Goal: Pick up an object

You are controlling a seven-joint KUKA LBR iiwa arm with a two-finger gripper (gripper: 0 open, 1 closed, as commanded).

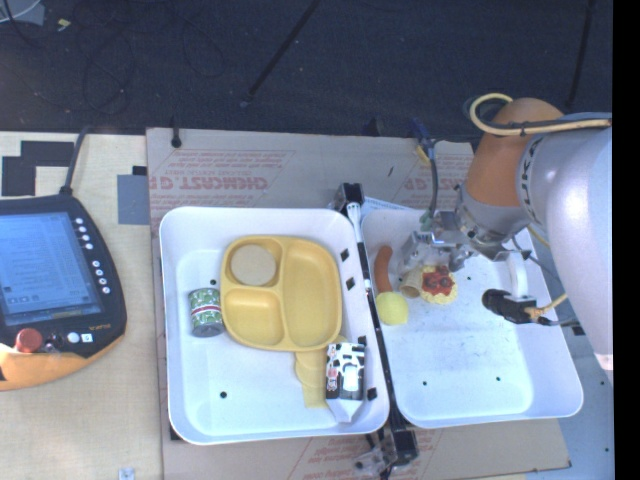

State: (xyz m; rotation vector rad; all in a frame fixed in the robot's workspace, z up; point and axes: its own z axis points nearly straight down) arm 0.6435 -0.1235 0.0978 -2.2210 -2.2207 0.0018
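Now hovering gripper [432, 255] just above red-and-yellow toy [437, 285], beside sausage [382, 268]; jaw state unclear. Likely light, soft, lumpy; pinching across middle advisable.

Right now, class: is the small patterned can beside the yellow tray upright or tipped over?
Tipped over. The can lies on its side in the left bin, its round end facing the camera, beside the yellow tray.

A flat brown cardboard sheet [260, 173] with printed red lettering is covering the bench, and two shallow white plastic bins are sitting on it side by side (rims touching): the left bin [190, 388] and the right bin [500, 393].
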